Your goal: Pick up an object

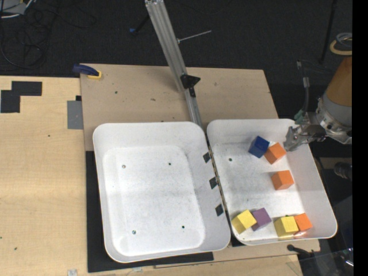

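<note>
While the orange cube [276, 152] sits in the right bin [322, 197], touching or almost touching the blue cube [259, 146] on its left, the gripper [294, 138] hovers right at its upper-right corner, and that looks like the chosen target. Whether the tips are spread or pinched I cannot tell at this angle; what I can say is that no cube sits between them, so nothing is held.

Why this one? It lies nearest the side the arm [339, 99] reaches in from, so it makes sense as the short reach. The catch is that blue neighbour: pressed so close, it leaves little room for a tip on that side, and a careless descent could shove the pair apart instead of closing on one.

Further down the bin, a second orange cube [282, 179] sits alone with open floor all round it, arguably the easier grab. Along the near wall, four more crowd together: a yellow cube [244, 219] against a purple cube [261, 217], then another yellow cube [286, 226] tight beside a small orange cube [303, 221]. Hard against the rim, those would be awkward.

The left bin [109, 137] lies alongside, sharing the middle edge, with black clips [213, 181] along the seam holding the two together.
</note>
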Available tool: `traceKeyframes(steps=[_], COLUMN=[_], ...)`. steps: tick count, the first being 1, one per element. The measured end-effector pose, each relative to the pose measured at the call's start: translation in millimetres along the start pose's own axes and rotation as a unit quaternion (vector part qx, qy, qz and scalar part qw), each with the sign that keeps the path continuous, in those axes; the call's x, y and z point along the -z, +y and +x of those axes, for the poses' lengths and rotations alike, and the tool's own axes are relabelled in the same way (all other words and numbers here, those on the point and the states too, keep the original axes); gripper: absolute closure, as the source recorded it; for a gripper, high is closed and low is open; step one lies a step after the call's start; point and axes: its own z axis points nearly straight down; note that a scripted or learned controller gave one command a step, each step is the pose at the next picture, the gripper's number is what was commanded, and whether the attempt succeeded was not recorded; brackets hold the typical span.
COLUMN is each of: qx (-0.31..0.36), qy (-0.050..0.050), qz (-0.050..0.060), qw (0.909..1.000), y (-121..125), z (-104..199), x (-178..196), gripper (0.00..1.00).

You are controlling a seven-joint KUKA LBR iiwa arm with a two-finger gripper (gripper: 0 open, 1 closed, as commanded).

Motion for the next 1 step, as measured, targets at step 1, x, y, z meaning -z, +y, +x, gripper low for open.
traceKeyframes(steps=[1], qx=[0.001], qy=[0.001], qz=[0.003], qw=[1.0000], y=[0.2], z=[-0.4], x=[7.9], gripper=[1.00])
